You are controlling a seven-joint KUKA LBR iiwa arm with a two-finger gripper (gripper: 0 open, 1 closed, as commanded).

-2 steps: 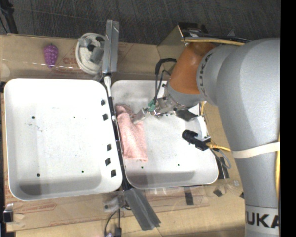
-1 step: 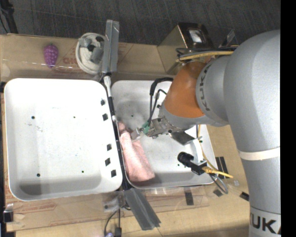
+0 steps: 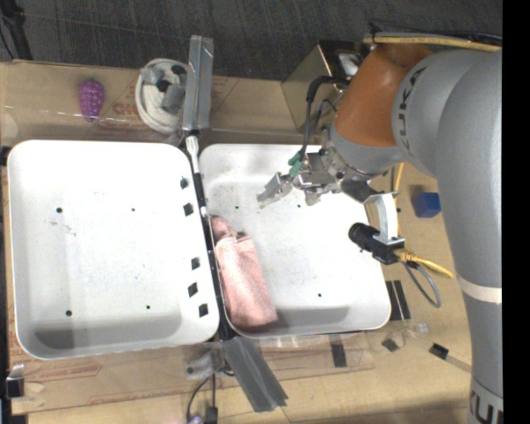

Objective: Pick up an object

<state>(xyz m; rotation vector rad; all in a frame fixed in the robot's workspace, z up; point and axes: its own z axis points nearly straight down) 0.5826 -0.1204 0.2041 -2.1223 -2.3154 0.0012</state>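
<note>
my hand [image 3: 272,188] hung over the right bin's [image 3: 362,312] far part, grip unclear, pink cloth [image 3: 243,276] lying along its left wall.

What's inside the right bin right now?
A pink cloth lies along the right bin's left wall. The gripper hangs over its upper part. Anything beneath the cloth is covered.

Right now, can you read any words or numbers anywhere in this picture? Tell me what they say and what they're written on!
"KUKA": dark letters on the grey shell of the arm, seen sideways and partly cut off by the orange band.
Faint reddish printing on the cardboard beside the purple object: too blurred to read.
No words or numbers are readable on the two white bins or the pink cloth.
</note>
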